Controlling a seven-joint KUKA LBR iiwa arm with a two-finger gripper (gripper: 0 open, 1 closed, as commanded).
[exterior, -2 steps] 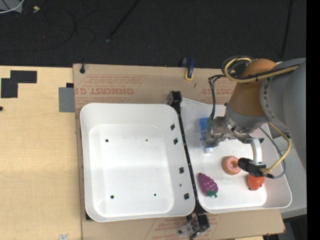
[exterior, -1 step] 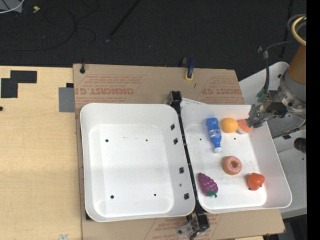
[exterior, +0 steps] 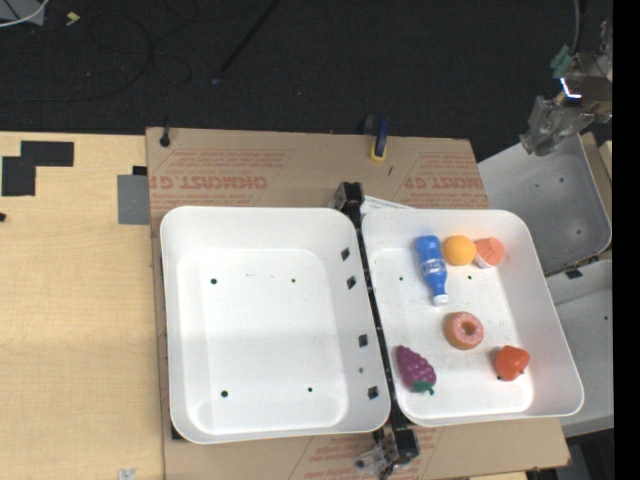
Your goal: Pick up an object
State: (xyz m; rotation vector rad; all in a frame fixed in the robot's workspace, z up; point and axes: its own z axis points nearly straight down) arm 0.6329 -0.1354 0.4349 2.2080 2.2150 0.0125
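Bright, even overhead light; sharp focus.

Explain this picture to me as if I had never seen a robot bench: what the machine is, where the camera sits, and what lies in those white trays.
One camera hangs above the bench and looks down at a slant. The grey metal parts at the upper right seem to belong to the robot arm, which reaches in from that side; I cannot make out its gripper. Two shallow white bins sit side by side on a cardboard sheet. The left bin is white plastic with small dark dots. The right bin holds six toys: a blue bottle, an orange ball, a pinkish piece touching it, a doughnut, purple grapes and a red piece. All lie loose; nothing is held.
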